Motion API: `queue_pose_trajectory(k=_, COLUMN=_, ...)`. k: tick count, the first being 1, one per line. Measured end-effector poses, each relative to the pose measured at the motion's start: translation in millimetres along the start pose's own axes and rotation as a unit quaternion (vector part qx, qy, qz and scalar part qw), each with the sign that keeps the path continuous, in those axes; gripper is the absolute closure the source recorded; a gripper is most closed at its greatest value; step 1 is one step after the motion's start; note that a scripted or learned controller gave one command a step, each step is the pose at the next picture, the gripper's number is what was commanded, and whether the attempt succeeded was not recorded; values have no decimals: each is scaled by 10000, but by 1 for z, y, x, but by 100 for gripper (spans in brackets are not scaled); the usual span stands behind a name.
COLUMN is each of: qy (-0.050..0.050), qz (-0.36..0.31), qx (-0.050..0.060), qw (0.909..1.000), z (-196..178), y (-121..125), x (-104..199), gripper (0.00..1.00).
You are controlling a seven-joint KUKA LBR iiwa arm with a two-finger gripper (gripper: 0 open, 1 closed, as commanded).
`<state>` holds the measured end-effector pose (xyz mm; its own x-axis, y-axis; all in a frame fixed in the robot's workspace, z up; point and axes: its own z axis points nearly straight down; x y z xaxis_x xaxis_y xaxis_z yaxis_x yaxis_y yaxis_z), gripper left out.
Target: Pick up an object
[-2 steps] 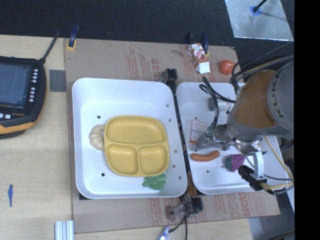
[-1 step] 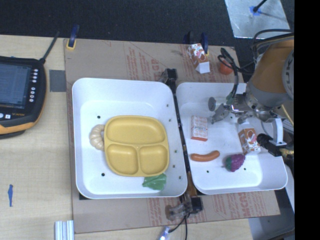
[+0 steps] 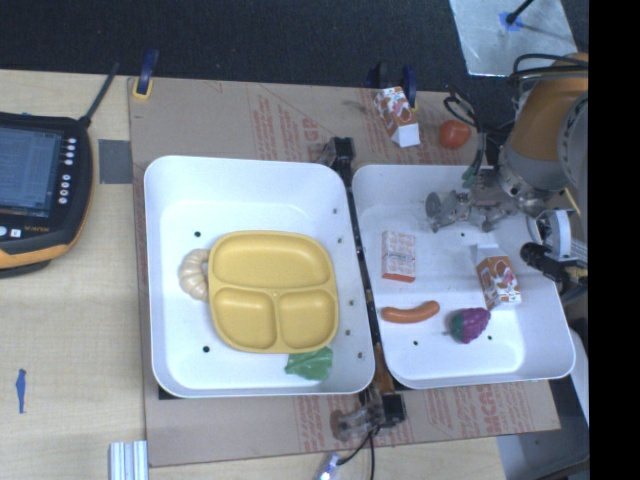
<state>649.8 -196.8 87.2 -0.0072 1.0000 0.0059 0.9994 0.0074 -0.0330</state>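
so the gripper [image 3: 462,211] hovers over the right bin [image 3: 545,363], finger state unclear; nearest is the white carton [image 3: 398,256], just left and below, long axis upright.

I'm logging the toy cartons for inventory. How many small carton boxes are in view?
3. One carton lies flat in the right bin, another sits nearer its right side, a third stands on the cardboard behind the bins.
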Motion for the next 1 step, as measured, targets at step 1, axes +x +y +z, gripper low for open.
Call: queue_pose_trajectory(k=1, qy=-31, qz=19, qx=-157, qw=9999, z=-82, y=-51, x=-15, gripper=0)
